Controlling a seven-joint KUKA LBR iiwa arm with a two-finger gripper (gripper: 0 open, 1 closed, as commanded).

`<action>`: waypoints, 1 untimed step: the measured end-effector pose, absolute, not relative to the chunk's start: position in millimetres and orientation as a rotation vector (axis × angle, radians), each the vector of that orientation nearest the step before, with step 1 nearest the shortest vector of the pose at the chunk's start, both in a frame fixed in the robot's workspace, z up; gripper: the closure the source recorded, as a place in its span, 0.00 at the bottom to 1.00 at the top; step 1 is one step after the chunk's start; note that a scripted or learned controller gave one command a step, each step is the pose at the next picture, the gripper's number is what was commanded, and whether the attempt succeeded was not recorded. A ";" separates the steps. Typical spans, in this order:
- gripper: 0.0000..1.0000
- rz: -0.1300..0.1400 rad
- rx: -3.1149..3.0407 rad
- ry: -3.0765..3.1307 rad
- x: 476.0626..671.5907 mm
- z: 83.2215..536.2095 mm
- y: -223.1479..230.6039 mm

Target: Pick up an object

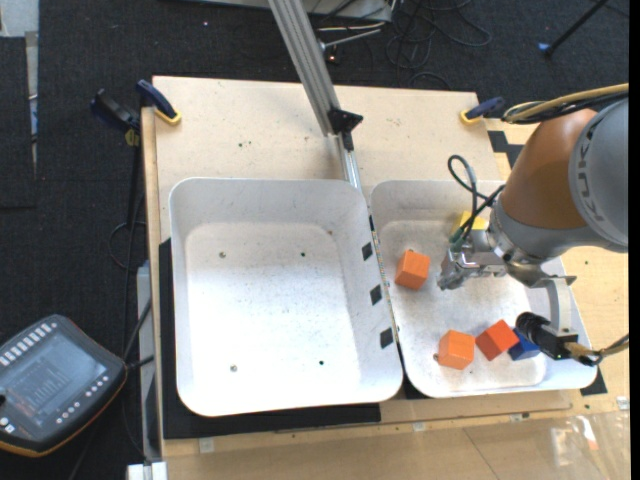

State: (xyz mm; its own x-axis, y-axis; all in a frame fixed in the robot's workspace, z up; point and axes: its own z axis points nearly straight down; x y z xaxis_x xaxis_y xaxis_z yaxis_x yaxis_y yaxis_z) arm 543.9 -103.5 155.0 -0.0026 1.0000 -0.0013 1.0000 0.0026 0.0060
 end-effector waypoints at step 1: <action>1.00 0.006 2.215 2.220 543.1 198.1 -104.4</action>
State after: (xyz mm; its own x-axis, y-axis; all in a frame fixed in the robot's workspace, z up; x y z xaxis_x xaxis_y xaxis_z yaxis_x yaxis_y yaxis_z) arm 543.1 -104.4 198.1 -0.0024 1.0000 -0.0017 1.0000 0.0024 0.0066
